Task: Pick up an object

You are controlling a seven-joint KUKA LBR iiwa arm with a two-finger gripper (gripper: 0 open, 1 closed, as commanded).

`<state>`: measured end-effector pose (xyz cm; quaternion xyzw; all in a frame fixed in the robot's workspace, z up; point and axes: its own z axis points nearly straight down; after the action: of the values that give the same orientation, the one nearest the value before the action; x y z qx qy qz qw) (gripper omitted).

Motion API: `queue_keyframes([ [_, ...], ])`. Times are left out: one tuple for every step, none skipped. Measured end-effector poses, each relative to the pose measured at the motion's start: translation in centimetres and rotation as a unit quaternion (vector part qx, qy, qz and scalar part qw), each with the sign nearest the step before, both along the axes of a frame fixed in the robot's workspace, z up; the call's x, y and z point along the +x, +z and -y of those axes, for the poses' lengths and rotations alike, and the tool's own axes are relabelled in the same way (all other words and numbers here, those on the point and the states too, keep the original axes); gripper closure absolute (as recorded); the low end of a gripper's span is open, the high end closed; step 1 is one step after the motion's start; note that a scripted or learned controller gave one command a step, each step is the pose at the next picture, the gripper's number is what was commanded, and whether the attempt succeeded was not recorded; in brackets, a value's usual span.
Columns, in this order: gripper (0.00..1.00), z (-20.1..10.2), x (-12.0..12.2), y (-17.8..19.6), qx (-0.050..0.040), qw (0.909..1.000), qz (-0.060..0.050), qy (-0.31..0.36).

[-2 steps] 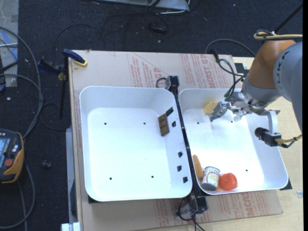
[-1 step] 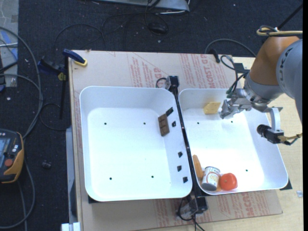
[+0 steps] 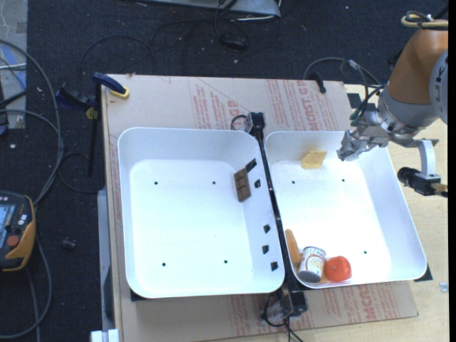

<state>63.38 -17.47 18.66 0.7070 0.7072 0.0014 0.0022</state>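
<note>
Down front in my right bin (image 3: 399,212) sit one can (image 3: 311,263), one tomato (image 3: 338,268), one carrot (image 3: 293,245). My likely target, the yellow wedge (image 3: 313,159), lies up top just beside the pincer (image 3: 350,150); can't tell its state. Wedge might skid away under contact. Left bin (image 3: 135,212): one chocolate bar (image 3: 243,185).

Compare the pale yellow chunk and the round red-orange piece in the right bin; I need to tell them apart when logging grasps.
The pale yellow chunk is blocky and angular, while the round red-orange piece is ball-like. The yellow chunk lies alone near the bin's far edge, close to the pincer; the red-orange piece sits in the near corner beside a small white can. Both lie in the right white bin.
</note>
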Motion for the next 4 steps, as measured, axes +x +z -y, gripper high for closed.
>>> queue_keyframes([
  [1.00, 0.0, 0.1, 2.2, 0.0004, 1.0000, -0.001, 0.000],
  [1.00, -5.5, 0.0, 1.5, 0.0012, 1.0000, -0.003, 0.002],
  [1.00, -11.8, 0.0, 2.4, 0.0012, 1.0000, -0.002, 0.003],
  [1.00, -16.5, 0.4, 2.1, 0.0011, 1.0000, -0.003, 0.002],
])
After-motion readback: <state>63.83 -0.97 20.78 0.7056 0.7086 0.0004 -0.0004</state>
